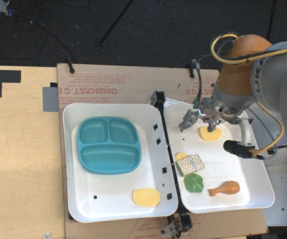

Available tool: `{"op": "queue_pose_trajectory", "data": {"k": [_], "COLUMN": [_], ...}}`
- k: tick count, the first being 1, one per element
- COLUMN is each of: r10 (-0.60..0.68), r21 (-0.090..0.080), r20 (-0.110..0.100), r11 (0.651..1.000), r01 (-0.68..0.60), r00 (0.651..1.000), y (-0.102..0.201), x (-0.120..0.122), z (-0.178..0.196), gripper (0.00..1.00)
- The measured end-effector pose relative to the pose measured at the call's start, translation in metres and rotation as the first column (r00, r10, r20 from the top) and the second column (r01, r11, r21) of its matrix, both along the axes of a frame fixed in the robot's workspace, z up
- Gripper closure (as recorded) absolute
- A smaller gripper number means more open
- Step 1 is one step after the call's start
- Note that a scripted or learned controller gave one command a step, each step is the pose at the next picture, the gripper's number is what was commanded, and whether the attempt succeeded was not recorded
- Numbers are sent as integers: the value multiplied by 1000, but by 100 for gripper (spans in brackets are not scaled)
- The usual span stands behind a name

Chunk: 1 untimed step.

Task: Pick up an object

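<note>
Camera view: the claw, its fingers spread and nothing held between them, was seen poised just left of the yellow piece.

Wooden bench, dark floor behind with cables.

My claw hangs spread over the right bin, one finger touching a yellow disc, with a drumstick and green leaf nearer the front.
</note>
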State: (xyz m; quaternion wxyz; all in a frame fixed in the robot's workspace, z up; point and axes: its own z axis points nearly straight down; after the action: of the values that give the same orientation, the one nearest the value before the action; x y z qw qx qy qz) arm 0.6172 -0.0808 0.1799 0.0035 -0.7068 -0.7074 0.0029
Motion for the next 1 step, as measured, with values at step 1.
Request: {"op": "queue_pose_trajectory", "data": {"k": [1], "r10": [-1], "r21": [0], "r20": [1], "r11": [1000], "r01": [1], "r00": [1000], "y": [-7], "x": [-5], "z": [-48], "gripper": [0]}}
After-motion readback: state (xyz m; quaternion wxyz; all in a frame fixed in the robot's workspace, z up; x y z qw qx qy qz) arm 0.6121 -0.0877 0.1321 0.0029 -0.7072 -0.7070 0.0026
